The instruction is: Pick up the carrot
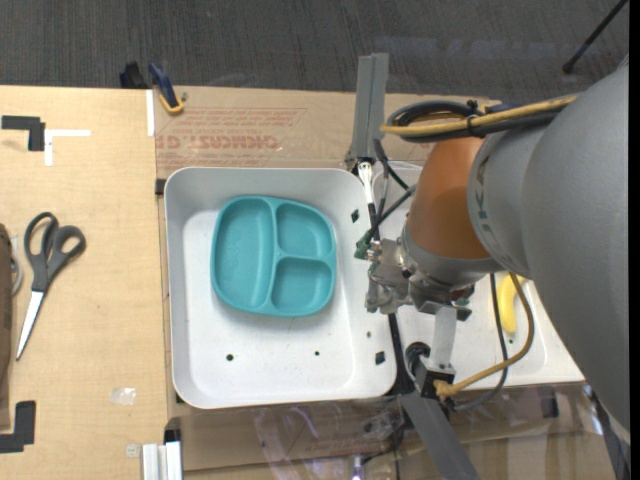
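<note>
My arm [560,198] is the biggest thing here, reaching in from the right, its orange band [445,208] hanging over the seam between the two bins. Beneath lies the wooden surface [90,298], carrying the left bin [190,368] and the right bin [535,348], much of which my own bulk covers. In the left bin sits a teal divided plate [272,256], its compartments bare. A pair of scissors [45,258] lies on the surface well apart from both bins.

My end effector [405,293] hangs below the band, just beside the wall shared by the bins; I cannot tell how far open it is, nor whether it has hold of anything. I cannot tell where the carrot lies either; my guess is the right bin, under my arm. A slim yellow thing [508,303] lies there, but its colour does not suit a carrot.

The risks, as I judge them: closing on the yellow thing by mistake, striking the shared wall so near my wrist, or snagging the cables looped around me.
</note>
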Motion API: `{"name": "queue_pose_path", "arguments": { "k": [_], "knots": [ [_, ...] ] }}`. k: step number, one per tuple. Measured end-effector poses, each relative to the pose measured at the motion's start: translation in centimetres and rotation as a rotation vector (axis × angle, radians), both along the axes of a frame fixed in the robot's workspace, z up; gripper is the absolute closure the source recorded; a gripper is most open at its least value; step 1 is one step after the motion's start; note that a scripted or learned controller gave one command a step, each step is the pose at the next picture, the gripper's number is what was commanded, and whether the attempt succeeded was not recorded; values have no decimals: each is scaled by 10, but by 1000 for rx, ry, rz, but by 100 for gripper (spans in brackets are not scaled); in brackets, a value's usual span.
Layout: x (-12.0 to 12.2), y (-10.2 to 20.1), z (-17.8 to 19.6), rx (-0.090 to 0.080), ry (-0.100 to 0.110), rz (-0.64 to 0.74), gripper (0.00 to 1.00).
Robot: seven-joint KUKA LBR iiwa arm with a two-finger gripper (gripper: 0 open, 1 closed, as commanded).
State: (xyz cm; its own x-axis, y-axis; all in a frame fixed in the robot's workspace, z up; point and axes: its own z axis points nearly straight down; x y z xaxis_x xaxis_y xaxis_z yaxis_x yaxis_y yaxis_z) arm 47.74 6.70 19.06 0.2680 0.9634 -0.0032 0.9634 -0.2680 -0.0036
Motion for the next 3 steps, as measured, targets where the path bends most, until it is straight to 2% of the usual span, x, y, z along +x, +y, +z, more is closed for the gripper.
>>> {"name": "queue_pose_path", "arguments": {
  "k": [1, 2, 3],
  "knots": [
    [0, 13, 0, -2, 0, -315, 100],
    [-1, 30, 0, -3, 0, -546, 100],
    [-1, 35, -12, -4, 1, -637, 100]
  ]
}}
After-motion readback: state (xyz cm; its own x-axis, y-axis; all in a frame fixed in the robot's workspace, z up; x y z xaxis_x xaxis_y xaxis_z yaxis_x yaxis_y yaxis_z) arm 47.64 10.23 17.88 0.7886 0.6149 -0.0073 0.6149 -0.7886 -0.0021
